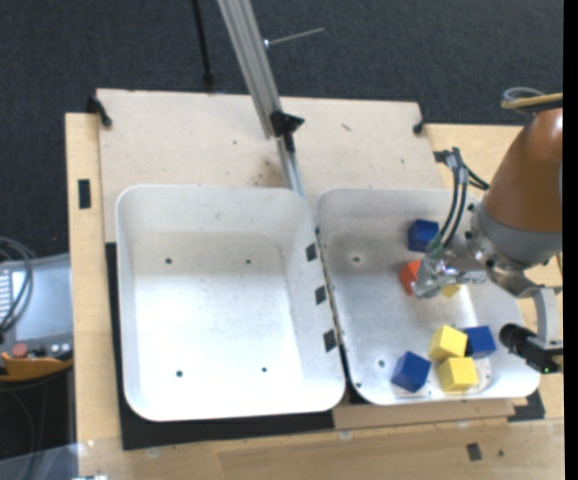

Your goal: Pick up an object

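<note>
The right bin (369, 298) holds several small blocks. A blue block (422, 234) lies near its back, and an orange block (408, 276) sits just in front of it. At the front lie a blue block (410, 370), two yellow blocks (449, 342) (458, 373) and another blue block (480, 340). My gripper (431, 279) reaches down from the right and sits right beside the orange block, touching or almost touching it. A bit of yellow (450, 290) shows under the wrist.
The left bin (219, 298) stands beside the right one. A slanted aluminium post (254, 58) rises behind the bins. The bench edge runs along the front, and a grey device with cables (19, 313) sits at the far left.
</note>
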Controlling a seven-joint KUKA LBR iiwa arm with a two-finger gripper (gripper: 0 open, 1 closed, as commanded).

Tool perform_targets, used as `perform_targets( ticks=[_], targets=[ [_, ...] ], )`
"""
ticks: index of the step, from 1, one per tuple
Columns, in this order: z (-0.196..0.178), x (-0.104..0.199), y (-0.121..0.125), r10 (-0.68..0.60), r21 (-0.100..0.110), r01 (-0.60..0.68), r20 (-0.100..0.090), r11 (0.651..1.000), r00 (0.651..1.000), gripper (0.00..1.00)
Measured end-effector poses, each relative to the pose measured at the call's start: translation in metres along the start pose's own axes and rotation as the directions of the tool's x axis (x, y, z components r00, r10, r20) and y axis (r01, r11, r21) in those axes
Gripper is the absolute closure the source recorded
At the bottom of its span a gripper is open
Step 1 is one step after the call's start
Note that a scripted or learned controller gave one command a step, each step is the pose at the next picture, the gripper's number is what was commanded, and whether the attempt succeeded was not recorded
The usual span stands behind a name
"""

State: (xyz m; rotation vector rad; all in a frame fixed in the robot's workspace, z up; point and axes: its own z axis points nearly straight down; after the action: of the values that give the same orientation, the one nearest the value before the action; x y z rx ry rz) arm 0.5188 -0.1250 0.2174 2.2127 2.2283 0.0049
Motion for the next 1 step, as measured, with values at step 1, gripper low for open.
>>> perform_targets(
  ticks=[1],
  targets=[
    [-0.0068,0.0515,-0.0022,-0.002,0.002,0.002,-0.001,1.000,1.000,1.00]
  ],
)
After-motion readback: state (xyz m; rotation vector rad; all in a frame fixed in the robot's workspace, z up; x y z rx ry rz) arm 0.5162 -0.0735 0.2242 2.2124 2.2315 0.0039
